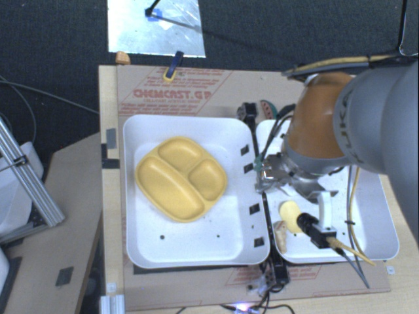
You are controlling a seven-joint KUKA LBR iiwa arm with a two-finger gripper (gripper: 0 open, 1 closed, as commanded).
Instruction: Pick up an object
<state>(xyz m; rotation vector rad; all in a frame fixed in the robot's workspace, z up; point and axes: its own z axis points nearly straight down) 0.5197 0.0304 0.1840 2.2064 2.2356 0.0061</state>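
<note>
Over right bin (383,237), at left edge: hand (267,175), grip state impossible to tell. Just below, pale yellow round thing (287,209), perhaps ball. Left bin (163,241): yellow divided tray (180,178).

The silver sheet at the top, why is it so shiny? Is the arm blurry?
Camera view: the silver sheet mirrors light in pale patches; the arm, near the lens, looks soft; the yellow plate is evenly lit, sharper.

Yellow three-section tray (181,178) flat in left bin (196,247), small pale-yellow round object (288,210) in right bin (382,231)
</note>
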